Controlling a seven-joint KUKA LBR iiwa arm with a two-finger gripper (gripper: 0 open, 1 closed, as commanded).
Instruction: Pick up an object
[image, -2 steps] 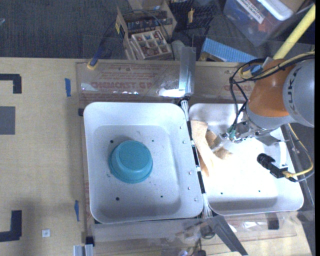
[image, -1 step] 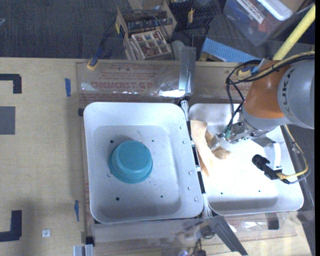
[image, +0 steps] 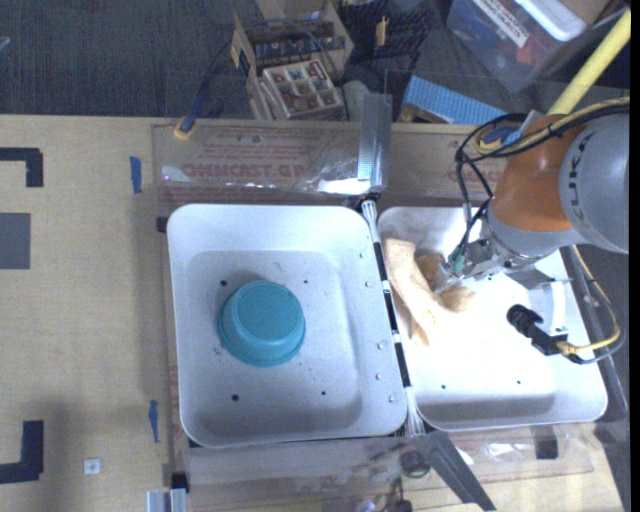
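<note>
The grey shell of the arm (image: 600, 190) carries dark letters above its orange band, cut off by the frame edge and only partly legible. Behind the bins, a clear plastic sheet (image: 255, 165) bears faded reddish lettering too washed out to read. Beyond it stands a small cardboard box (image: 295, 70) printed with pictures whose text cannot be made out. The left bin (image: 190, 250) is smooth white plastic with rounded corners. It holds a round teal bowl (image: 262, 322), upside down near the middle of the floor, with open room on every side. In the right bin (image: 500, 405), a tan crumpled piece (image: 405, 285) — soft-looking and irregular — lies along the left wall. A darker brown lump (image: 447, 290) sits against its right side. The gripper (image: 463, 268) is low over that lump, at or just above it. Whether it is open, closed or gripping anything cannot be told from this angle. The near and right parts of this bin's floor are bare. Strips of blue tape (image: 135, 175) mark the pale bench.
</note>
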